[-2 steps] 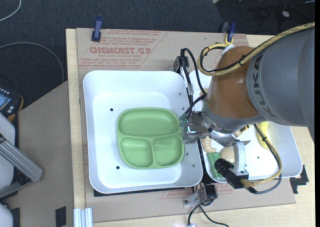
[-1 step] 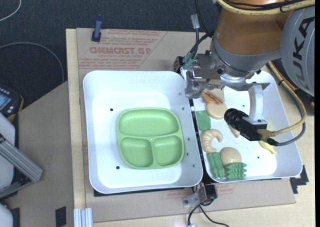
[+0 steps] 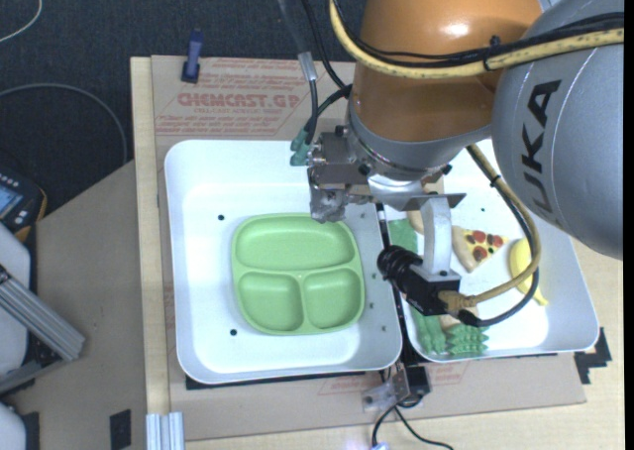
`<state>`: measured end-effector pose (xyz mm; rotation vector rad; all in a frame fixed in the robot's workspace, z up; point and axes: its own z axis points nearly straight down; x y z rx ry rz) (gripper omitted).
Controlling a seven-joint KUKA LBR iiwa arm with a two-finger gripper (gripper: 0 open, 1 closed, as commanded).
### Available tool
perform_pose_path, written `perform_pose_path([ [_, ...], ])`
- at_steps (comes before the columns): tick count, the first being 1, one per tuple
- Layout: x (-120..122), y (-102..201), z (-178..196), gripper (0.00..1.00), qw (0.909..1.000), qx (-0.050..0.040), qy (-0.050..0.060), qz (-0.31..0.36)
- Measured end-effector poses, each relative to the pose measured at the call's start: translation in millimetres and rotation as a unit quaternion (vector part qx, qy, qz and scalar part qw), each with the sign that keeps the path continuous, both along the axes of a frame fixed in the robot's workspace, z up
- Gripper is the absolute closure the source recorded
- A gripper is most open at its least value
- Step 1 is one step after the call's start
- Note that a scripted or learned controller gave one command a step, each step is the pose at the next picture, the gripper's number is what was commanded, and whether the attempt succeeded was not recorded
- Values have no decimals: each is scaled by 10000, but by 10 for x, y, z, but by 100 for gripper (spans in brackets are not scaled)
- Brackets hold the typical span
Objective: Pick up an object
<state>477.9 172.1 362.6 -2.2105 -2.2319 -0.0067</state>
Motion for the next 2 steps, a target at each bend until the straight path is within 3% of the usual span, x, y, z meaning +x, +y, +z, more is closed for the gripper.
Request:
perform_pose_path([
  [1, 7, -833, -500, 100, 9999, -30, 54, -93],
  [2, 25, -1037, 700, 100, 10000, -4, -64, -53],
])
